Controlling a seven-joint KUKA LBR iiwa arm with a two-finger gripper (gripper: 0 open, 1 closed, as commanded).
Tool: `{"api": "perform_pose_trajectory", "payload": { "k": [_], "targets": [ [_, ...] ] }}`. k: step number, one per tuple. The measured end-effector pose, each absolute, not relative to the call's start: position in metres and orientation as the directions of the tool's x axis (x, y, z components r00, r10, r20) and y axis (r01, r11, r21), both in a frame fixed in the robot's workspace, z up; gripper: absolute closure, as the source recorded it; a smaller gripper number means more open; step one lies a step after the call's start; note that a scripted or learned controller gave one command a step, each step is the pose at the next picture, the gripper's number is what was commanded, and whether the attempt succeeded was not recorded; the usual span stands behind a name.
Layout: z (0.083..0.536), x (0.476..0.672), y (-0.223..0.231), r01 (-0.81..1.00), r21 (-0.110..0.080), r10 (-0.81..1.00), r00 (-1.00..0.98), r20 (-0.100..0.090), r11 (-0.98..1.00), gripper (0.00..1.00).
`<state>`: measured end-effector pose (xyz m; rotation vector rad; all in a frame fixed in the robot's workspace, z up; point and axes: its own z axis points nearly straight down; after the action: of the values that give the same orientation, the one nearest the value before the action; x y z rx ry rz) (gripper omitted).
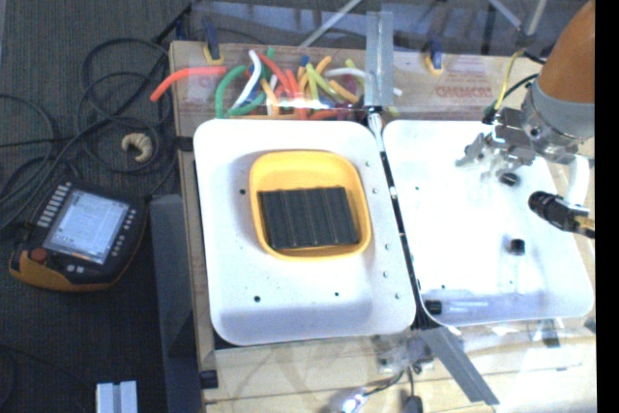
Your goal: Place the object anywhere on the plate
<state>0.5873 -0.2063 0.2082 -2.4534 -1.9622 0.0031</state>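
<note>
Item 1: teach pendant (79, 237), orange-edged with a lit screen, on the dark floor at far left among black cables.

Item 2: bundle of coloured tubes (280, 84), along the bench's back edge.

Item 3: left bin (222, 305), white, holding a yellow plate (263, 171). A dark ribbed object (308, 218) lies flat on the plate, covering most of its middle.

Item 4: right bin (455, 247), white; a small black piece (516, 246) lies on its floor toward the right.

Item 5: gripper (503, 155), above the right bin's back right corner, well apart from the ribbed object and the plate. Nothing is seen between its parts; whether it is released or clenched cannot be told.
</note>
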Motion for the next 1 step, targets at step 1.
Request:
{"api": "perform_pose_trajectory", "payload": {
  "k": [1],
  "targets": [
    [0.1757,0.5253,-0.1659,0.997,-0.003,0.997,0.072,0.0,-0.072,1.0]
  ]
}}
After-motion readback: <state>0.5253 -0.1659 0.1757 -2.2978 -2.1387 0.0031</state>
